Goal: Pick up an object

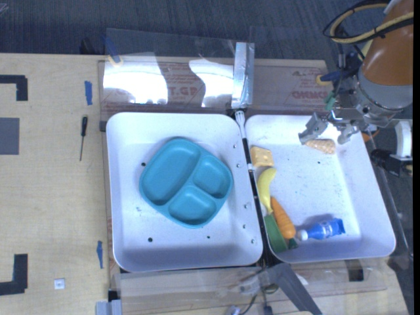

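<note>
Gripper [329, 128] hangs spread wide at the right bin's [367, 176] one o'clock corner, grasping nothing, a tan bread-like piece [321, 146] just beneath. Cracker [261, 155], banana [264, 186], carrot [283, 219] and bottle [321, 230] lie toward seven o'clock.

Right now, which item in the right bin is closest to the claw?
The tan bread-like piece, right under the claw at the bin's far edge. The banana, carrot and blue bottle lie lower, toward the left wall and near edge.
</note>
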